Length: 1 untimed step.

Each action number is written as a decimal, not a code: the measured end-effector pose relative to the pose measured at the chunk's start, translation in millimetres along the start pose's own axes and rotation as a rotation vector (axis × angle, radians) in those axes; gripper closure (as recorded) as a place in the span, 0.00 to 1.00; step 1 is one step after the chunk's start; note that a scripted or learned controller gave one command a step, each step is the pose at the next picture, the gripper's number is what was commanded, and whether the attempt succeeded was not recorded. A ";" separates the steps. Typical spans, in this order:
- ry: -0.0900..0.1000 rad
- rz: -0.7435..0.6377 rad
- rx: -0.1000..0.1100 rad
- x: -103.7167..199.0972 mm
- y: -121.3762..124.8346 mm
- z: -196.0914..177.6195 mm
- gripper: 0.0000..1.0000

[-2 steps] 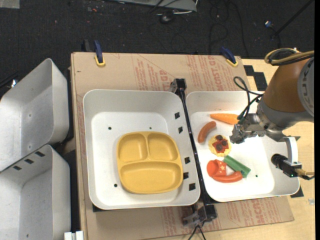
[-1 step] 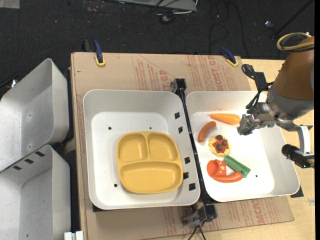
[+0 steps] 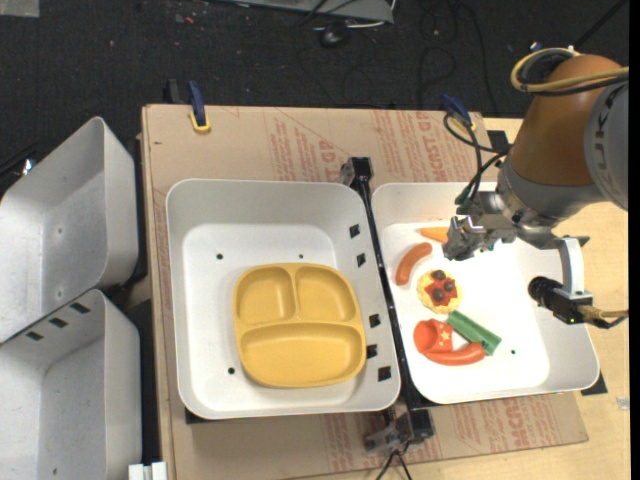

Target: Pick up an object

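I see the grey arm with the orange band (image 3: 565, 118) reaching in from the right, and its claw (image 3: 462, 240) hangs over the upper part of the right shallow white bin (image 3: 570, 368). I cannot tell if the claw is spread or pressed together, because the dark wrist covers its tips, and I see nothing between them.

I take the small round yellow toy with dark and red pieces on top (image 3: 439, 289) as my landmark. It lies near the middle of the right bin, just below the claw. The reddish toy sausage (image 3: 410, 263) is just up and left of it. An orange piece (image 3: 434, 234) lies further up, beside the claw. The green stick-shaped toy (image 3: 473, 331) is just below and right of it, and it rests on the red curved toy (image 3: 445, 344).

The yellow plastic divided tray (image 3: 298, 325) lies well to the left of it, in the left white bin (image 3: 200, 268). Both bins stand on the brown cardboard worktop (image 3: 300, 138).
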<state>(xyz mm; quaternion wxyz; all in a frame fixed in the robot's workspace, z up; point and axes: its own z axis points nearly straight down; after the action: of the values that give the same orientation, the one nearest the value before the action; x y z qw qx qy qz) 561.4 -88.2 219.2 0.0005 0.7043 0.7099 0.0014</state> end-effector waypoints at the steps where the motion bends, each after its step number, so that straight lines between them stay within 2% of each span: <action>1: 0.000 0.001 0.001 46.9 11.8 -10.2 1.00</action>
<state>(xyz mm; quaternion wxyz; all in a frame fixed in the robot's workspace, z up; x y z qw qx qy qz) 572.9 -41.3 229.5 0.0001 0.7046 0.7096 0.0011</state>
